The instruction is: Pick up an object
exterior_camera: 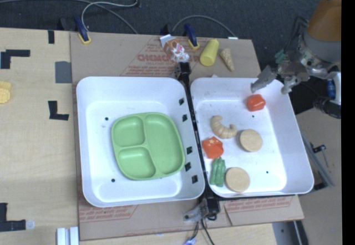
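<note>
The right bin [288, 144] holds several toy foods: a red tomato-like piece [255, 103] near the far edge, a beige croissant [222, 127], a round tan biscuit [250, 140], a red piece with a green top [212, 147], a green vegetable [217, 172] and a second tan biscuit [237, 179]. My gripper [270, 87] hangs over the bin's far right rim, just above and beside the red tomato-like piece. Its two fingers are spread open with nothing between them.
The left bin [94, 127] contains a green divided plate [147, 145]. Behind the bins, on the cardboard, lie a yellow cylinder [209, 52], a tan cone [228, 59] and a small red and white object [176, 50]. Cables run along the back.
</note>
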`<state>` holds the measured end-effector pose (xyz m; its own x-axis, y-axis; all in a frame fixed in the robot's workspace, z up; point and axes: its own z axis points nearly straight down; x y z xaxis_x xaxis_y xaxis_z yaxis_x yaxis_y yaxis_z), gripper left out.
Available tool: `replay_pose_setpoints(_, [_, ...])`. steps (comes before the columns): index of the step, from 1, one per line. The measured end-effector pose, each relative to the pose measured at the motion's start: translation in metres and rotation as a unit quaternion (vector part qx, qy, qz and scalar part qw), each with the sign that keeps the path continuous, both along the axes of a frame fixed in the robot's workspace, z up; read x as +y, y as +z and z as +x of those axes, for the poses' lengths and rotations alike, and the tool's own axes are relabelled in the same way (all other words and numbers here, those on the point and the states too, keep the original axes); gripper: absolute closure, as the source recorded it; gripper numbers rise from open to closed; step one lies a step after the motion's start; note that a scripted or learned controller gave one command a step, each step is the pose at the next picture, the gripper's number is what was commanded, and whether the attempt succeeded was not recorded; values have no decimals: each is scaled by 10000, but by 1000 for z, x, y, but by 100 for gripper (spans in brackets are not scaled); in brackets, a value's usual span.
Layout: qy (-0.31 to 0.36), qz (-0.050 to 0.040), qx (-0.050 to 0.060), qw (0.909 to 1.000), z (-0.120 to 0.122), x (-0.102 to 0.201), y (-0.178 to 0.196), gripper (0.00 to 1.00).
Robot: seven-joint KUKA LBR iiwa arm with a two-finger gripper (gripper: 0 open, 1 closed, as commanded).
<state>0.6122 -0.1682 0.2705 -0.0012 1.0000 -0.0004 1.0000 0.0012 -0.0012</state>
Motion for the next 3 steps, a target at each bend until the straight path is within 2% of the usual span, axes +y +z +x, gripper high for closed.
replay_pose_setpoints(1, [-3, -5, -3, 10000, 39, -36, -179, 0])
replay_pose_setpoints(2, [5, -6, -23, 10000, 57, -4, -184, 0])
replay_pose_setpoints(3, [10, -17, -25, 10000, 58, -4, -174, 100])
